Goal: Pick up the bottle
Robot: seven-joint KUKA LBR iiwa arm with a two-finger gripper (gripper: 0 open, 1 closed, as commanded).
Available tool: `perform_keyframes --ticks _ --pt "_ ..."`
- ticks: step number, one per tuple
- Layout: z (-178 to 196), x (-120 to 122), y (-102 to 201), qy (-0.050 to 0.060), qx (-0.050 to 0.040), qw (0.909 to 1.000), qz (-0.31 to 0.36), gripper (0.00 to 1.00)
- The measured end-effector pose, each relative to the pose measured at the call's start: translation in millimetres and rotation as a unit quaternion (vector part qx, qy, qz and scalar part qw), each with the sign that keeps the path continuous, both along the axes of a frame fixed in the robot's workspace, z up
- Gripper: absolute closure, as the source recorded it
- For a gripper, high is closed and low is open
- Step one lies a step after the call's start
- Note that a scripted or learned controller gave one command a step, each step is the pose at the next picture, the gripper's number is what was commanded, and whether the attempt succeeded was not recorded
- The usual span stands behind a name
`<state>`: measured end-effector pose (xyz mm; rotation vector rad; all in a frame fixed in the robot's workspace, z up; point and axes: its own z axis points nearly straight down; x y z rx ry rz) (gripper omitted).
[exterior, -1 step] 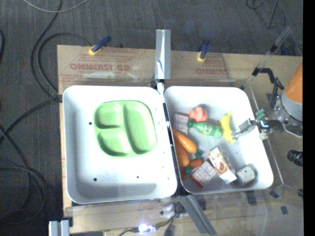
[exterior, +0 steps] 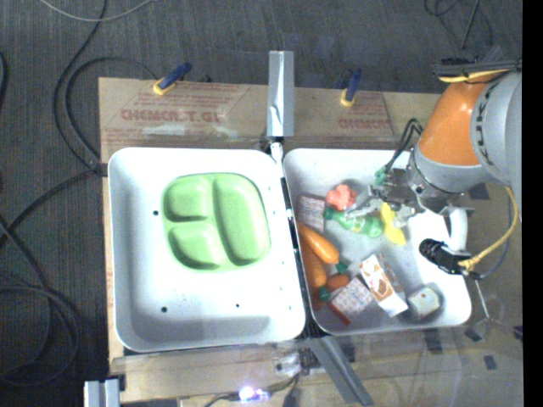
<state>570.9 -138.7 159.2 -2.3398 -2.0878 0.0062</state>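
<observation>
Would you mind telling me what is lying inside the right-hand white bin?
The right-hand white bin holds an orange carrot-shaped toy, small printed cartons, a pink toy and green and yellow pieces. The grey gripper covers whatever lies beneath it.

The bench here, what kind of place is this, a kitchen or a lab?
Most likely a robot lab test bench, not a kitchen. A grey and orange arm reaches over two white bins, the board under them is held by clamps, and loose cables trail over carpet.
</observation>
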Motion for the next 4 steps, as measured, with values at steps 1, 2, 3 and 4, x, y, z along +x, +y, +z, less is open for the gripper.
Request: perform_keyframes --ticks 1,2,3,4 --pt "-63.3 4.8 7.4 -0.002 -0.0018 0.9999 0.012 0.0" --pt "-58.0 3.9 7.7 0.001 -0.0009 0.9999 0.012 1.0" --pt "2.0 43.3 3.2 -0.001 -0.0013 0.9993 0.038 1.0" --pt "155.6 79.6 44.6 -0.001 -0.0024 0.9986 0.052 1.0"
